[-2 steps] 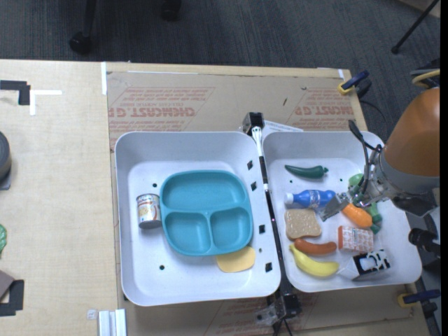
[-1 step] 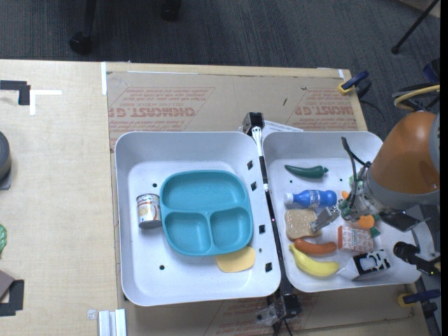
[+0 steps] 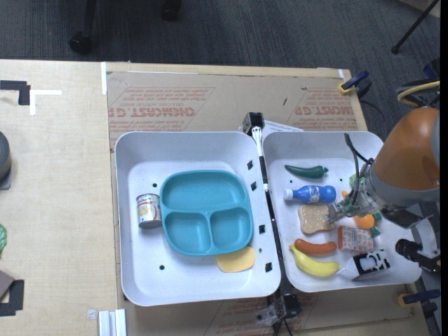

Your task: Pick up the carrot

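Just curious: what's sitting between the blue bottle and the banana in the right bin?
In the camera view, a toast slice and a sausage lie between the bottle and the banana.

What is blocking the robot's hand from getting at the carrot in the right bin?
Nothing visible. The gripper is already down in the right bin, right beside the orange carrot. The bread slice and blue bottle lie on its other side, not between them.
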Robot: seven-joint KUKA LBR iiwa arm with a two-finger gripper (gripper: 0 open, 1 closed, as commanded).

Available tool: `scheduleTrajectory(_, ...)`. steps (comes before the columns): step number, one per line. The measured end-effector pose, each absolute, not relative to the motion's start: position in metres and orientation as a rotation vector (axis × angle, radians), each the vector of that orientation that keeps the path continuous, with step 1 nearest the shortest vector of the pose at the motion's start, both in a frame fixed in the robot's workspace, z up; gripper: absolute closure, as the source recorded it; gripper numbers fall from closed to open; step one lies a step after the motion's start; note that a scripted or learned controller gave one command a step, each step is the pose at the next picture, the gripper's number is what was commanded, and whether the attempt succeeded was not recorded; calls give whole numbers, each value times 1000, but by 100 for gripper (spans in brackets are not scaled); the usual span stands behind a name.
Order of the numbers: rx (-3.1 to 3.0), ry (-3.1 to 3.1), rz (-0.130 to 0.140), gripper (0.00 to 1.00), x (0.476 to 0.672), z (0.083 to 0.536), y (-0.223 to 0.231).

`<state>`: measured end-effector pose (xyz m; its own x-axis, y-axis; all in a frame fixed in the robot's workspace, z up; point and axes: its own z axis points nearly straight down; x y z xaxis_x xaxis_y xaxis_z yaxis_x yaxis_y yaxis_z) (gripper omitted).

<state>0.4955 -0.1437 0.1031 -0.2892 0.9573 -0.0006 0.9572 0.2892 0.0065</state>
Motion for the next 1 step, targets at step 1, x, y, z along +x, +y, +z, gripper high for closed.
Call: scheduleTrajectory(1,1550,2723,5,100,502,96,-169)
